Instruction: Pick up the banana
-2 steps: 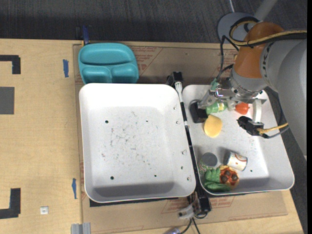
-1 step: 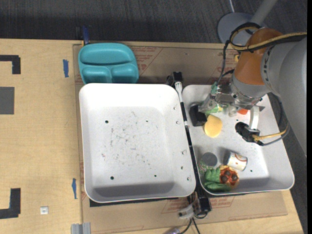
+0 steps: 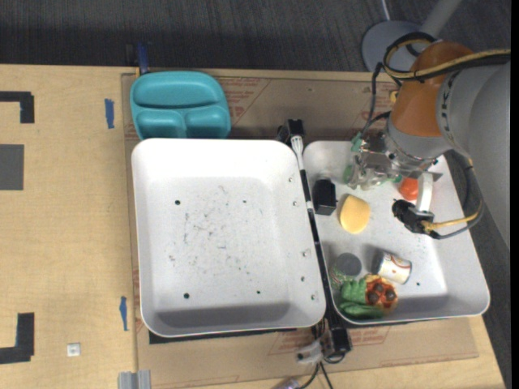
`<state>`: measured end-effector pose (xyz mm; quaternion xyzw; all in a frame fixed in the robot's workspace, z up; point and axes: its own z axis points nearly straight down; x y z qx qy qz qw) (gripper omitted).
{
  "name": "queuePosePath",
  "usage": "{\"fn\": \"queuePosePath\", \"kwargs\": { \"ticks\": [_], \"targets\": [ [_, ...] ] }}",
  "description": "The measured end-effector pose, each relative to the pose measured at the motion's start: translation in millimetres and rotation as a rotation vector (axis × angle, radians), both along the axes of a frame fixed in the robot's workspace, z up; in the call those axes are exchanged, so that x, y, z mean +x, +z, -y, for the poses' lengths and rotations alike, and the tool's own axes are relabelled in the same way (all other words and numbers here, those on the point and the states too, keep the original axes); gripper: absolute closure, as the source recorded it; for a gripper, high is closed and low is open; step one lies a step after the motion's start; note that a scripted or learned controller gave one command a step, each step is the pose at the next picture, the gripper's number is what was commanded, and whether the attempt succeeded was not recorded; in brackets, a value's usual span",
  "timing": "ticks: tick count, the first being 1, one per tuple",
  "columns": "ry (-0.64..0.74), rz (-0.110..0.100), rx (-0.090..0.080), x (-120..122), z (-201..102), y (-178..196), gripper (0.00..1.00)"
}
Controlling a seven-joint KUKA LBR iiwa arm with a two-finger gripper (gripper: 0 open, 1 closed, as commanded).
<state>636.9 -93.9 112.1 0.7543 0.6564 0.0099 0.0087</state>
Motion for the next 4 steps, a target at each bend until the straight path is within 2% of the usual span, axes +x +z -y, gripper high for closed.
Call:
{"fn": "queuePosePath", "kwargs": {
  "ticks": [1,2,3,4],
  "targets": [
    [0.038,-0.023,-0.001,-83.6,0.4,-25.3,1.0],
    [0.039,-0.023,-0.001,-83.6,-0.3,-26.3,0.0],
    [-0.604,-0.024,0.009,-108.8,24.4,-26.7,0.0],
    [-0.47,-0.023,0.007,-146.7,-0.4,-26.3,0.0]
  ]
}}
